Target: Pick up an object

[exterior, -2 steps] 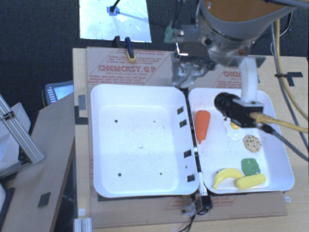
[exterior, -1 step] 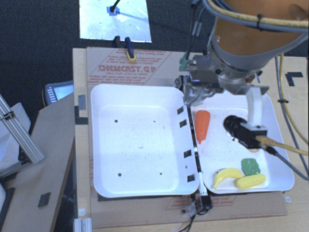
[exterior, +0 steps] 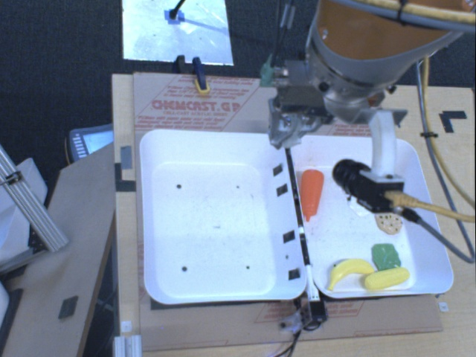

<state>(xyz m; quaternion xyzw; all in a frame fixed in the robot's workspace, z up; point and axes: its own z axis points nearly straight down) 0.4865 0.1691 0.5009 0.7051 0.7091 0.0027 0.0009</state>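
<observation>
The right bin [exterior: 431, 199] holds an orange carrot [exterior: 311, 192] lying near the divider. At its front are a yellow banana [exterior: 346, 271], a yellow oblong piece [exterior: 387, 277], a green piece [exterior: 386, 255] and a tan cookie [exterior: 388, 223]. My gripper [exterior: 285, 131] hangs over the back end of the divider between the bins, just behind and left of the carrot and apart from it. Nothing shows in its grasp. The wide grey and orange wrist above hides much of it.
A black cylinder on a white bracket [exterior: 366, 183], with a yellow cable, juts out over the middle of the right bin. The left bin [exterior: 216, 214] lies beside it. Cardboard [exterior: 193, 104] and a blue-yellow clamp [exterior: 199, 76] sit behind the bins.
</observation>
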